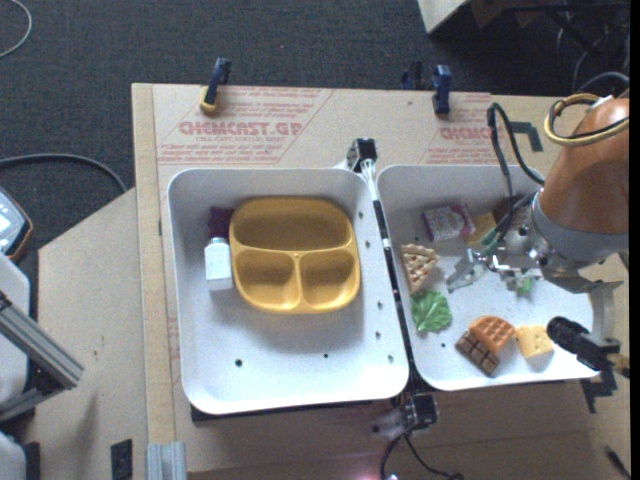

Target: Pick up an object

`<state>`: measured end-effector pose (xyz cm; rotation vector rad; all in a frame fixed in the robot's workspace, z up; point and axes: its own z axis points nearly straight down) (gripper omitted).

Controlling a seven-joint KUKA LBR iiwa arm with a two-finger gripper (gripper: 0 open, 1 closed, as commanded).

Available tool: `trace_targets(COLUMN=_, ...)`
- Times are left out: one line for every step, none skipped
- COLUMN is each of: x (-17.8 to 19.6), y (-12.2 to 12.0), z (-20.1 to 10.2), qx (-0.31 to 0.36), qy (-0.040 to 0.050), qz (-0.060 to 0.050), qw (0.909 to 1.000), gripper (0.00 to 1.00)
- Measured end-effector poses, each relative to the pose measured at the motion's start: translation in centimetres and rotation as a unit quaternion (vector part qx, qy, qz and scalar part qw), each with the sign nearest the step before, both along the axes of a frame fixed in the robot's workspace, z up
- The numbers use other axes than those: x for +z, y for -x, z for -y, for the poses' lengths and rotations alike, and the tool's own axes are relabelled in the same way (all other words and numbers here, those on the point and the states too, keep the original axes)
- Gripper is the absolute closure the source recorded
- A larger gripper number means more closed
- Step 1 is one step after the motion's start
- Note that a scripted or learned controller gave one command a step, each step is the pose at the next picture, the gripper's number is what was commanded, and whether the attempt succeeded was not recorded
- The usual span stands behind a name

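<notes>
Toy food litters the right bin (440, 373): grid-textured waffle (486, 343), yellow cheese wedge (535, 341), crinkled green leaf (432, 311), pie slice (419, 263), pink packet (447, 221). Metallic gripper (470, 270) hovers mid-bin, prongs apart, clasping nothing. Left bin (200, 368) holds a glossy yellow compartment plate (294, 253) on the worktop (150, 268).

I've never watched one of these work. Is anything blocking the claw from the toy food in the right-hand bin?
Nothing visible does. The gripper hangs over bare floor of the right bin, with the pie slice and green leaf lying uncovered just to its left.
</notes>
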<state>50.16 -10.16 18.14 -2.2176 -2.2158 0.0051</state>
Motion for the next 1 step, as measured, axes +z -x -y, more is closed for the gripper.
trace_targets(x=-4.33, y=0.02, z=-0.42, qx=0.000, qy=0.0000, qz=0.000, qw=1.0000, gripper=0.00)
